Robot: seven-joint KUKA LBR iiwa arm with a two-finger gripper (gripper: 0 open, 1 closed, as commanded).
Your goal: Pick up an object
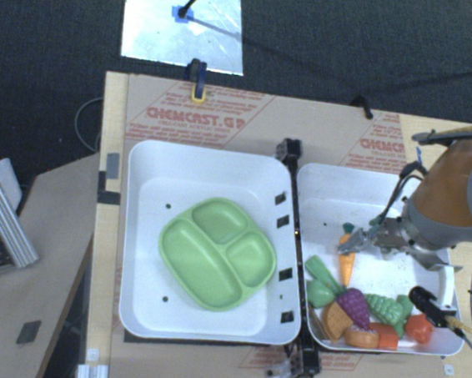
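The right bin (336,190) holds a heap of toy foods along its front edge. An orange carrot (346,268) with a green top lies at the left of the heap. My gripper (370,240) hangs low over the bin, just right of the carrot's green top and very close to it. I see nothing lifted off the bin floor. In front of the carrot lie a green vegetable (322,275), a purple piece (354,306), a ridged green piece (386,309) and a red tomato (419,330).
The left bin (145,216) bears a green divided plate (217,253). A black divider (292,232) runs between the bins. More toy pieces, tan (335,320), orange (363,338) and red (387,336), crowd the right bin's front wall. The arm (458,190) enters from the right.
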